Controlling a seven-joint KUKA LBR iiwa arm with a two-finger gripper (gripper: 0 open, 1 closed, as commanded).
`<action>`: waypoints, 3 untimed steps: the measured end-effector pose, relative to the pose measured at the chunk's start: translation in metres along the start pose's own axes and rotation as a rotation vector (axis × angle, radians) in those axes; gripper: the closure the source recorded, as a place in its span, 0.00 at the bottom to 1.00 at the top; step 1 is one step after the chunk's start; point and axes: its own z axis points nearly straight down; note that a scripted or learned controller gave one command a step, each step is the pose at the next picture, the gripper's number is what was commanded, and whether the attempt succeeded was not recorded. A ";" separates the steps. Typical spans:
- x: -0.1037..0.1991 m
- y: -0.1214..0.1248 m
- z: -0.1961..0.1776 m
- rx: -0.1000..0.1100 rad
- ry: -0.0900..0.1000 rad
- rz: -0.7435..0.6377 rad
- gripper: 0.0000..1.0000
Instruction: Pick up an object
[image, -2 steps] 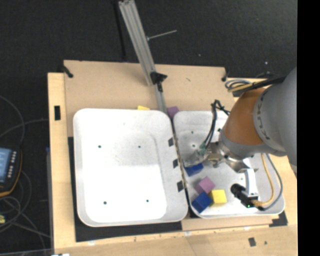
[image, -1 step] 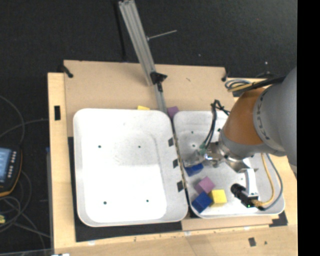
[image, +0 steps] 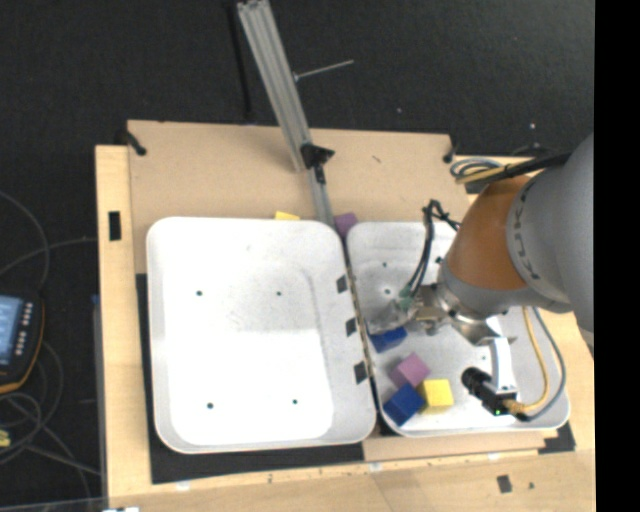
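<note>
- Right of centre, the arm (image: 520, 250) reached over the right bin (image: 390, 245), covering its upper right part; bare floor showed along its left wall.
- Filling the frame's middle left, the left bin (image: 245, 330) offered wide open room.
- At the right bin's left side the gripper (image: 400, 315) hung low; whether it was clenched or released I cannot tell.
- Just below it lay a blue block (image: 388, 339), seemingly touching or nearly so.
- Lower down sat a purple block (image: 411, 369), a yellow block (image: 437, 393) and another blue block (image: 404, 403), clustered near the bottom rim.
</note>
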 end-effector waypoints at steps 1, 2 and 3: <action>0.036 0.027 -0.084 0.027 0.003 -0.008 0.00; 0.044 0.046 -0.079 0.035 0.002 -0.005 0.00; -0.017 -0.009 -0.020 0.043 0.003 0.005 0.00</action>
